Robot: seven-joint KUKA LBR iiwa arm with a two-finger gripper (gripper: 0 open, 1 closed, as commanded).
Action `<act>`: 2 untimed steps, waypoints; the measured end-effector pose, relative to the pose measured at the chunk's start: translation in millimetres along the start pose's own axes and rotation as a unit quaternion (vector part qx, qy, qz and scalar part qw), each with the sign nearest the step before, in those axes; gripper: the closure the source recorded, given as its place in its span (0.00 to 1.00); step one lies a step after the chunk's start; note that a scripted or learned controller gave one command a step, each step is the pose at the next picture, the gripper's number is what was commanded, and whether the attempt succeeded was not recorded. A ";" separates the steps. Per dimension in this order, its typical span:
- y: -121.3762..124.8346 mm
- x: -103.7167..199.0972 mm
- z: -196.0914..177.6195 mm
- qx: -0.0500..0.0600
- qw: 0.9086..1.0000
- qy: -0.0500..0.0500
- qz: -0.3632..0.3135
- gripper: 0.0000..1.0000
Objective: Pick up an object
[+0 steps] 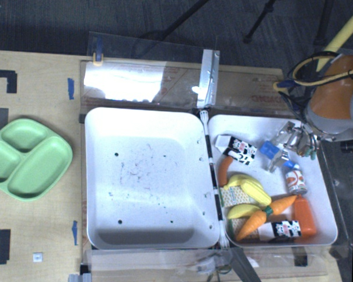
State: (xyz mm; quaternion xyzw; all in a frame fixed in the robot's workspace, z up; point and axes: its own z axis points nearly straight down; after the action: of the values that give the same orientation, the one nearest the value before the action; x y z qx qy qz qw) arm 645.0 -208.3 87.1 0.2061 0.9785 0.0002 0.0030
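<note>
The pincer [284, 149] is hanging over the upper right part of the right bin [331, 217], reaching in from the right under the grey arm [333, 100] with its orange band. Whether it is released or clenched cannot be told — the metal parts are blurring together, and nothing is showing as held.

Directly beside it, touching or nearly touching on its left, a small blue block [269, 151] is lying on the bin floor. This is looking like the nearest candidate for the pick. Just below and to the right of the pincer, a small can [295, 180] with a blue top is lying on its side, its long axis running roughly up and down the view.

Further left, a black-and-white cow-patterned carton [240, 151] is resting near the divider, long axis tilting slightly down to the right. Below it, an orange carrot [225, 169] is pointing along the divider, and yellow bananas [250, 190] are piling in the middle. More carrots [282, 203] and a second cow carton [286, 229] are crowding the bin's lower end, beside an orange bottle [305, 218].

The left bin [101, 128] is sitting alongside — well apart from the pincer — and a green divided plate [28, 158] is resting on the bench far left.
</note>
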 end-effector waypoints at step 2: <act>-36.6 44.8 -132.9 0.000 1.000 -0.001 0.022 0.00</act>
State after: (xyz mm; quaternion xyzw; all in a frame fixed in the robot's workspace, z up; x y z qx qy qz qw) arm 588.4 -223.6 219.7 0.2280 0.9737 -0.0002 0.0038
